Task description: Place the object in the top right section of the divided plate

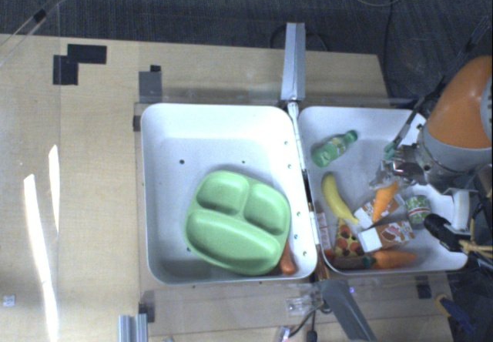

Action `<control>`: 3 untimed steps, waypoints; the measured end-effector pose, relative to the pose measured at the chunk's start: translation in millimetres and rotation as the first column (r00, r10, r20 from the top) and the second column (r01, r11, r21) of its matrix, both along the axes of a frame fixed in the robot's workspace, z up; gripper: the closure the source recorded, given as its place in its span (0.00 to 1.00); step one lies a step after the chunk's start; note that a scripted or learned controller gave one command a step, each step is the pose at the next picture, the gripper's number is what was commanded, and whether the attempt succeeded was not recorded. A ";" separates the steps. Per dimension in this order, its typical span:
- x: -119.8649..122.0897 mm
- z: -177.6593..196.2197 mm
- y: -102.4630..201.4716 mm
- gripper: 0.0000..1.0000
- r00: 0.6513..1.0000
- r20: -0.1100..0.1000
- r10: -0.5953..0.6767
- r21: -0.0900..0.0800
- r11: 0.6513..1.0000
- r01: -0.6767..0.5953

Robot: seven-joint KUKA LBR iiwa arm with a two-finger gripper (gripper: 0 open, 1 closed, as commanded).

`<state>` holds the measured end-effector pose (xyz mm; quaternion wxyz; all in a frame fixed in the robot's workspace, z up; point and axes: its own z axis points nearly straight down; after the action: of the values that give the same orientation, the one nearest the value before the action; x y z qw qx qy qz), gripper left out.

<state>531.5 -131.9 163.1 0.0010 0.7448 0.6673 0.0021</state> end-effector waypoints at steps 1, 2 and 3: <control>1.7 21.6 56.6 1.00 0.903 0.000 0.430 -0.003 0.903 -0.430; 8.9 1.2 -11.6 1.00 0.923 -0.001 0.385 -0.004 0.923 -0.385; 30.7 27.5 63.4 1.00 0.854 0.000 0.520 -0.004 0.854 -0.520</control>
<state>562.3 -68.6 190.6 0.0020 0.5367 0.8438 0.0013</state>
